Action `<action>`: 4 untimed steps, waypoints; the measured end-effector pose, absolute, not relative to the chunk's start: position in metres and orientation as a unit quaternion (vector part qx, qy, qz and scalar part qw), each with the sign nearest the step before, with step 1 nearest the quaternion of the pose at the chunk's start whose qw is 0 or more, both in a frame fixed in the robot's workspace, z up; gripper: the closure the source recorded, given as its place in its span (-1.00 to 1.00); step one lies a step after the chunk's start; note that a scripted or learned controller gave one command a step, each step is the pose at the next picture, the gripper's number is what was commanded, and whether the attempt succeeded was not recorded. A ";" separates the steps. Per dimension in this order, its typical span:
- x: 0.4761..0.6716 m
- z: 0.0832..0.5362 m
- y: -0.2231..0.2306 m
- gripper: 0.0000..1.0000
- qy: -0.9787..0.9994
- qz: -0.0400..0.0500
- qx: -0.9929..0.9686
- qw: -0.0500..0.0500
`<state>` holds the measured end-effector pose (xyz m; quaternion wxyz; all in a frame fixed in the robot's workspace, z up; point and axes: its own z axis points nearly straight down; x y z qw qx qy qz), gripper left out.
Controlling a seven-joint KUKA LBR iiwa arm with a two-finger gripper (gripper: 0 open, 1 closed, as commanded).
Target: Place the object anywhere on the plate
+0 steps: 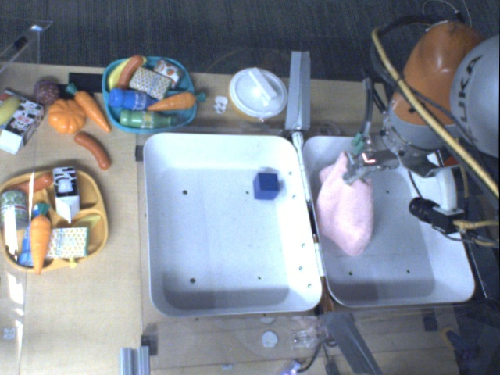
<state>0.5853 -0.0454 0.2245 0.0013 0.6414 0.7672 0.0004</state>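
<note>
Grey arm [461, 76] with orange band reaches in from the right over the right bin [437, 280]. Pincer [366, 161] sits at the top edge of a pink cloth [346, 209]; fingers look closed on the cloth's upper corner. Cloth lies in the right bin, against its left wall. Blue cube [267, 184] rests in the left bin [195, 287], upper right part. Worktop [117, 233] at left carries toy food.

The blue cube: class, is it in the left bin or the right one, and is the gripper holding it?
In the left bin. The blue cube rests alone on its floor; the gripper is over the right bin's pink cloth.
</note>
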 end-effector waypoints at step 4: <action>0.547 0.226 0.107 1.00 0.996 0.002 0.092 0.003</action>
